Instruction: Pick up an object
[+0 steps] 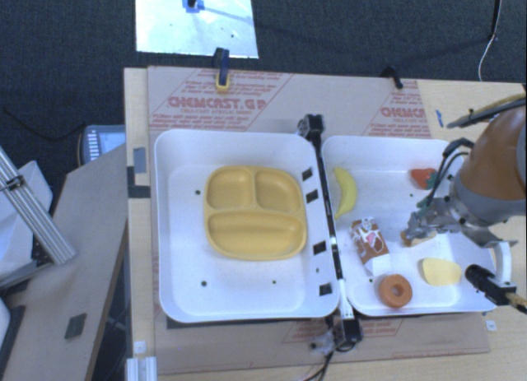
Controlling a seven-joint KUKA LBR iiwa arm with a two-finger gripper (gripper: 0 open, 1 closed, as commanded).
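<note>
A small tan object (420, 238) is lying on the floor of the right bin (387, 151), toward its right side, and the jaws (422, 227) are sitting right over it, touching or nearly so. Whether the jaws are released or clenched cannot be told; they are blurring into a dark cluster at the end of the arm (494, 174).

Around this piece, a pale yellow wedge (441, 271) is lying just beside it, a doughnut (395, 290) is resting near the front wall, a brown-and-white packet (370, 241) is sitting toward the divider, a banana (345, 190) is lying along that divider, and a red piece (423, 178) is sitting further back. The left bin (177, 231) is carrying a yellow divided tray (254, 211). Both bins are standing on the counter (346, 95).

The likely risk is that the jaws are closing off-centre on such a low, flat piece, skidding it toward the wedge or lifting away with nothing.
</note>
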